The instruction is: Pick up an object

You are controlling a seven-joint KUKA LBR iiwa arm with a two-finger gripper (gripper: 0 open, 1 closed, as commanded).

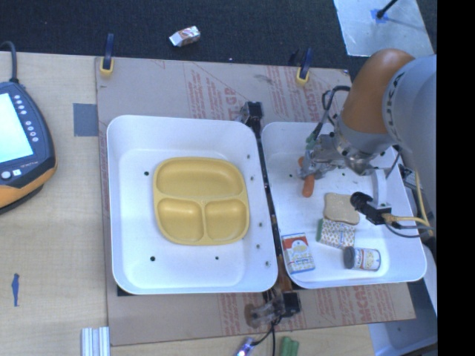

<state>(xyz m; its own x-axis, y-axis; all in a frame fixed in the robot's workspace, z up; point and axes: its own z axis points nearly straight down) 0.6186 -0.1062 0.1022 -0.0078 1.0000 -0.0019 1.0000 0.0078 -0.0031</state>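
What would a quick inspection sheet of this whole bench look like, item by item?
Surface: cardboard sheet on a wooden bench, clamped at the back; two white bins, the left bin and the right bin, side by side.
Job's things: in the right bin, an orange stick, a bread slice, a patterned packet, a small carton, a small can.
Clutter: yellow divided tray in the left bin.
End effector: low over the right bin, beside the orange stick; grip unclear.
Cables: black cables at the wrist.
Surroundings: handheld controller on the left; wrapper on the dark floor.
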